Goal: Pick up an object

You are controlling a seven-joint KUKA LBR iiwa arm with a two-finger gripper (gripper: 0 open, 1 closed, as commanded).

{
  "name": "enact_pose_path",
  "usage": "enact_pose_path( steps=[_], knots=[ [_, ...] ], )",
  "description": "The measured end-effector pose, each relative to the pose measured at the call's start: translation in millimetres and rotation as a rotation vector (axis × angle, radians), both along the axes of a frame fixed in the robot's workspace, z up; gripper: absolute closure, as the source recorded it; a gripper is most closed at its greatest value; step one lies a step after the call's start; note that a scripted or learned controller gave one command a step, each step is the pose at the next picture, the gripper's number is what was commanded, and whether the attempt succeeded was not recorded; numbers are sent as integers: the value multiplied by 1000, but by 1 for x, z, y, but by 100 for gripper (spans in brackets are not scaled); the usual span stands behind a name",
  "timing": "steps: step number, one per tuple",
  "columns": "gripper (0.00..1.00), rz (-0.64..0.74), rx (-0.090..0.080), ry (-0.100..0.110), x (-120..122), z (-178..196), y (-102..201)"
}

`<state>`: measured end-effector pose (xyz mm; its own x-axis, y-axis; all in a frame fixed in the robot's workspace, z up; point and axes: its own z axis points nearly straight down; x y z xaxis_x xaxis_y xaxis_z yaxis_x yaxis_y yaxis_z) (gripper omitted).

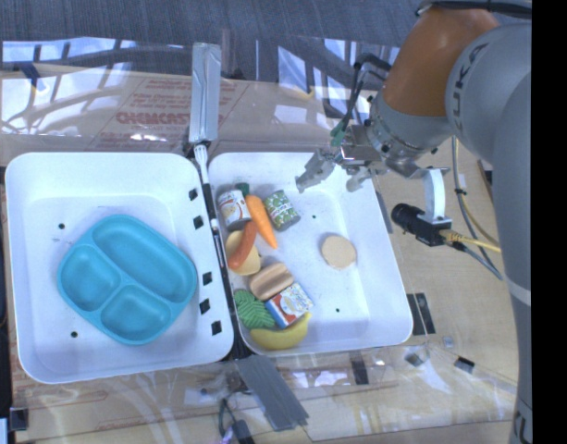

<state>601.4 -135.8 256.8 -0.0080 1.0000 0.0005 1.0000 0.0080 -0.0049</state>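
Left bin (24, 248) holds a blue divided plate (126, 277) at its centre. Right bin (375, 285): a can (233, 207), a carrot (261, 220) and a green packet (282, 209) cluster at 10 o'clock; a hot dog (270, 280), a small carton (289, 303) and a banana (281, 333) lie at 7 o'clock; a round cookie (338, 252) sits near centre. The gripper (337, 176) hangs over the bin's 12 o'clock edge, fingers spread apart, nothing between them.

The banana (285, 333) lies mostly hidden under other toy food.
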Motion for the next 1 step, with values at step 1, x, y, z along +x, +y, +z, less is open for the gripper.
enact_pose_path(
  steps=[1],
  knots=[
    [0, -1, -8, -13, 20, -147, 30]
  ],
)
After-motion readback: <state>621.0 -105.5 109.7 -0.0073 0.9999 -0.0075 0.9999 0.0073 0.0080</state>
